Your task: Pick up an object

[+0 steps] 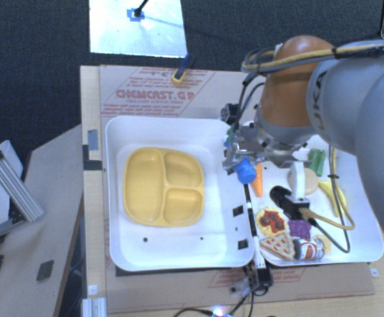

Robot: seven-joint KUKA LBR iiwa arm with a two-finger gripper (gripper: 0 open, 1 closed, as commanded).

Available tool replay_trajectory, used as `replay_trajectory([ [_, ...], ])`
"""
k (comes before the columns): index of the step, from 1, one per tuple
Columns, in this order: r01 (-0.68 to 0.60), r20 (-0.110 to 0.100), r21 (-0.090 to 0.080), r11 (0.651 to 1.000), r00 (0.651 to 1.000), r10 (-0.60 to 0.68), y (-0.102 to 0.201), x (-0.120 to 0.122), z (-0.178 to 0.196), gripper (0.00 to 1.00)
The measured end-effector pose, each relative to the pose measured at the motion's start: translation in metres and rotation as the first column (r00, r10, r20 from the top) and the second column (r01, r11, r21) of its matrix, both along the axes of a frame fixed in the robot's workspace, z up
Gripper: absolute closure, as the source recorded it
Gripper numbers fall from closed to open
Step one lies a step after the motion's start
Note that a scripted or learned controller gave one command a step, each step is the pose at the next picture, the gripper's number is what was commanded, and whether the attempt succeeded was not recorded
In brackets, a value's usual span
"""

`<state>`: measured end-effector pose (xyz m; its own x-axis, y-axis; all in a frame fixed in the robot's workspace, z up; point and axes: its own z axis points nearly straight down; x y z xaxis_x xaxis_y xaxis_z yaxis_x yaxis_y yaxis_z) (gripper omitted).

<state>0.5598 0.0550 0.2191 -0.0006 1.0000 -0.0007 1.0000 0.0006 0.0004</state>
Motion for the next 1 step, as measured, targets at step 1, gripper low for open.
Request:
replay_trajectory([
  [1,0.001,-0.001,0.000,1.000,1.000,-0.001,-0.0054,-0.0084,-0.0044,1.00],
])
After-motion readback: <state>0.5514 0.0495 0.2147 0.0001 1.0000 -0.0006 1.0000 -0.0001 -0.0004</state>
